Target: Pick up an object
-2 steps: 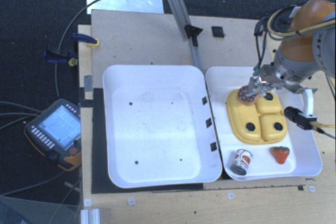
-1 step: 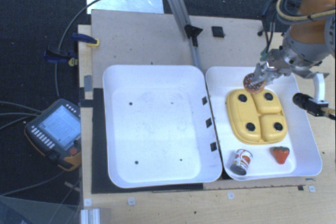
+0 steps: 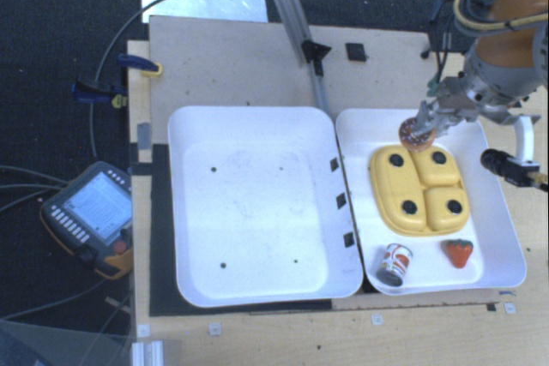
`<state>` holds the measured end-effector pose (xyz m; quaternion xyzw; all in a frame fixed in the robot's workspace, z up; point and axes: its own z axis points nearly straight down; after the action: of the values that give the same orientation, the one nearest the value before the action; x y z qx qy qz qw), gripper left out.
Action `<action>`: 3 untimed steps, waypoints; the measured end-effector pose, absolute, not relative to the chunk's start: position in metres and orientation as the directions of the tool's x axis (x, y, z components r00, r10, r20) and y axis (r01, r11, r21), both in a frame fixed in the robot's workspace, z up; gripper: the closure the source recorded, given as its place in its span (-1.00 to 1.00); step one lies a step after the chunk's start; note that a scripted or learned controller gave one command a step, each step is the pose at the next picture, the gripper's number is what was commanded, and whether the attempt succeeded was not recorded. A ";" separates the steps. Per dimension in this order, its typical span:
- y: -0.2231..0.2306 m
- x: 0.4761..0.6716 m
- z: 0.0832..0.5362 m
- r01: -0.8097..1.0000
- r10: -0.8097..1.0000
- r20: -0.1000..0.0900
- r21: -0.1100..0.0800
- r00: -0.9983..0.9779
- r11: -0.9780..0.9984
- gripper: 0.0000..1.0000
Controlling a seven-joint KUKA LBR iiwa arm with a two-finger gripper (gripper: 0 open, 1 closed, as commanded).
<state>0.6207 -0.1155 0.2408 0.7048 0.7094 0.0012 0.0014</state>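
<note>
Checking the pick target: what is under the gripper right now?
A small brownish round object sits at the gripper tip, by the yellow block's far corner; the bin floor below it is covered.

No text, brand or number can be read anywhere here. The small can [image 3: 395, 263] carries a red and white label, but its printing is too small to make out. The handheld pendant [image 3: 88, 217] has a lit screen whose contents are blurred.

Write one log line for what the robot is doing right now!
gripper: over right white bin, back edge, at small brownish round object | grasp: unclear | in bin: yellow four-part block, red-white can, red strawberry
</note>
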 end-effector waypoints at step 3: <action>0.040 0.600 0.228 1.000 1.000 0.003 0.000 -0.011 0.011 1.00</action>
<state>0.6001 0.0405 0.2276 0.7033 0.7109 0.0009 -0.0009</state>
